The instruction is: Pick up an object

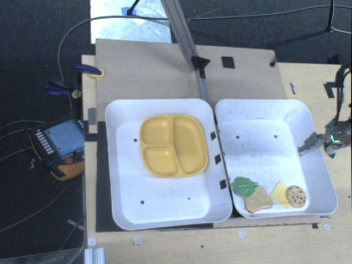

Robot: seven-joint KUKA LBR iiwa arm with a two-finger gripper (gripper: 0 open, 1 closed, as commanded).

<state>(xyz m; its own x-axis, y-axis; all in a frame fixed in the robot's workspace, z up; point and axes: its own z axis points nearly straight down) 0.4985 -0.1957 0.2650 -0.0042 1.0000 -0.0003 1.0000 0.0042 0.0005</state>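
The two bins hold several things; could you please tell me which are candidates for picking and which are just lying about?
For the job: green leaf, toast slice, cheese wedge, cookie, gripper.

Lying about: yellow divided plate, blue clamps, handheld device.

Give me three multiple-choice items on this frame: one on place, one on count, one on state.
1. Where do the small food items lie?
A. In the left bin, on the yellow tray
B. In the right bin, along its near edge
C. On the bench outside both bins

2. How many compartments does the yellow tray have?
A. Three
B. Five
C. One

3. How does the yellow tray sit?
A. Upside down
B. Standing on its edge against the bin wall
C. Flat and right side up in the left bin

Answers:
1. B: the green leaf, the toast, the cheese wedge and the cookie cluster at the right bin's near edge.
2. A: the yellow tray shows two compartments on one side and one long one on the other.
3. C: its hollows face up, flat on the left bin's floor.
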